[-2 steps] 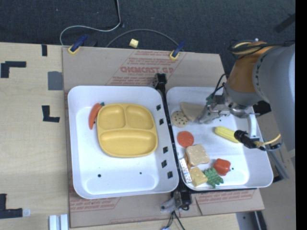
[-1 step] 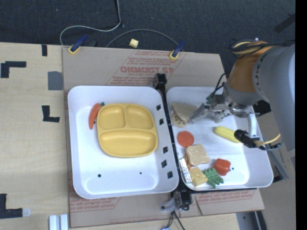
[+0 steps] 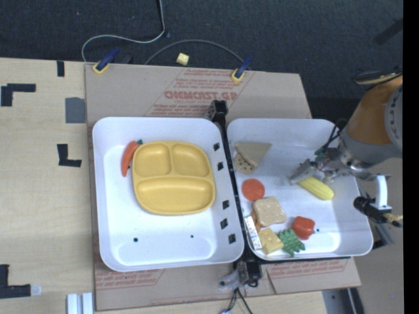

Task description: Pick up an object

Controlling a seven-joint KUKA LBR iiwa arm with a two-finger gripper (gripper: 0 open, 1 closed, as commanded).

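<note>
From my station I see the arm (image 3: 376, 120) reaching in at the right of the frame, its gripper (image 3: 308, 171) low inside the right bin (image 3: 288, 128), in that bin's right half. I cannot tell how the gripper is set; the dark metal parts blur together there. A yellow corn cob (image 3: 317, 188) lies just below and right of the gripper, close to it but not visibly clasped. Further left in the same bin I see a tan wedge of bread (image 3: 252, 153) near the top, a red tomato slice (image 3: 253, 190) at centre-left, a toast slice (image 3: 269, 211) below it, a yellow cheese block (image 3: 271, 240), a green broccoli piece (image 3: 292, 242) and a red pepper (image 3: 303, 227) towards the bottom. The left bin (image 3: 111, 227) holds a yellow divided plate (image 3: 173, 177), with an orange carrot (image 3: 129, 157) just beside its left edge.
</note>
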